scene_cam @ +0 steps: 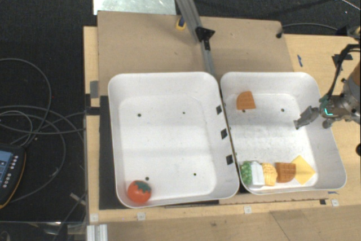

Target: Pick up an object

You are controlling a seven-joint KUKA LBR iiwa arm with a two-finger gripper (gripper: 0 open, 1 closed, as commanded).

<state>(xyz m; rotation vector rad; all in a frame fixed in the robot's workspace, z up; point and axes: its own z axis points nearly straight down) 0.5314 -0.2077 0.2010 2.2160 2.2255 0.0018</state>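
No readable text anywhere; the handheld screen at left is too small to make out.

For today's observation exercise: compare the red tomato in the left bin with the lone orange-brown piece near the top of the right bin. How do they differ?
The tomato is red, round and bulging, with a green stem; the orange-brown piece is flat-looking and angular. The tomato sits in the left bin's near corner, while the orange-brown piece lies toward the far side of the right bin. The tomato looks slightly larger. Both lie alone, apart from the gripper.

Two white bins, one tomato, five food pieces in right bin
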